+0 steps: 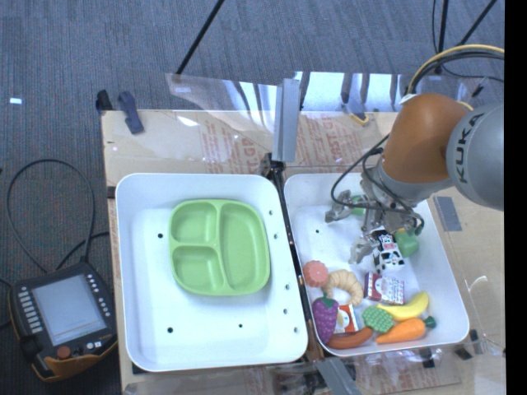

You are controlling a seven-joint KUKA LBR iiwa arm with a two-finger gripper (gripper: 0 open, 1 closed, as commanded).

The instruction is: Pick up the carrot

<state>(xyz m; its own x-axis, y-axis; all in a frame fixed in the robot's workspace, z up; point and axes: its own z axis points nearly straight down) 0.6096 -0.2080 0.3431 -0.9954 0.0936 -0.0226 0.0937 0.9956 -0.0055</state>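
Note:
The carrot (402,331), orange with a green stub at its right end, lies at the front right of the right bin (306,212), just below a yellow banana (409,306). My gripper (350,233) hangs over the middle of that bin, well behind and left of the carrot. Its fingers are spread open with nothing between them. A cow-patterned carton (387,254) stands just right of the gripper.
Crowded around the carrot are a corn piece (377,318), a red sausage-like toy (352,340), purple grapes (324,315), a croissant (344,283) and a red packet (384,289). A green block (407,243) sits by the carton. A green divided plate (221,247) rests in the left bin (144,303).

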